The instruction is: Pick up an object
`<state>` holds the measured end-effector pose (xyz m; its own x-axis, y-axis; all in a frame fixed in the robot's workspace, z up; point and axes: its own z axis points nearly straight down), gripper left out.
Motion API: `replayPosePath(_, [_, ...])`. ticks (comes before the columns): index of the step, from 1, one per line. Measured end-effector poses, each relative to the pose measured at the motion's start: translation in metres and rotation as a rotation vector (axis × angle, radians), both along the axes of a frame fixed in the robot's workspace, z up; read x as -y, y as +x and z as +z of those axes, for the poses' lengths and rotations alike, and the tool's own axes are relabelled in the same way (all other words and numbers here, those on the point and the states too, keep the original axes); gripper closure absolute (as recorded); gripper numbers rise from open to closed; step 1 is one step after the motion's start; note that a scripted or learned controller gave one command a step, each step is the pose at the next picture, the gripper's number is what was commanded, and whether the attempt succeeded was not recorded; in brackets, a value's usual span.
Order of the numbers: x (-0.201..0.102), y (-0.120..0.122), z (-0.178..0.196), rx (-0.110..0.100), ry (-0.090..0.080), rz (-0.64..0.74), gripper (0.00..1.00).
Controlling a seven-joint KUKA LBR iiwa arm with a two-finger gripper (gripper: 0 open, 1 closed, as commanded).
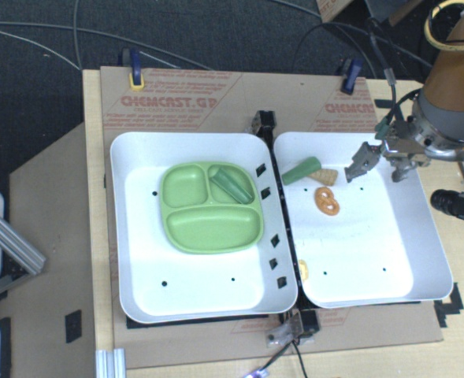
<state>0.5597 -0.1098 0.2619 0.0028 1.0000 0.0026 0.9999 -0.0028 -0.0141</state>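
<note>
In the right bin (405,250), a green pickle-shaped piece (301,170) lies at the far left. A small tan piece (324,178) sits beside it, and an orange pretzel (327,202) lies just in front. My gripper (374,173) hangs over the far part of this bin, to the right of these pieces. It is open, with nothing between its fingers. Another green piece (232,183) rests in the far right compartment of the green divided plate (208,235) in the left bin (137,274).
A small yellow bit (303,271) lies by the right bin's left wall near the front. A black divider with clips (272,203) runs between the bins. Blue clamps (136,65) (350,75) hold the board's far edge. Cables trail behind the bench.
</note>
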Motion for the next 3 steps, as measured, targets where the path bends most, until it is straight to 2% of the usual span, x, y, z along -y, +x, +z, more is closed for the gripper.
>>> replayPosePath(1, [0.000,0.002,0.006,0.012,-0.002,0.003,0.00])
replayPosePath(2, [0.005,-0.004,-0.040,0.009,-0.001,0.002,0.00])
replayPosePath(3, [0.004,0.005,-0.095,0.008,0.000,0.003,0.00])
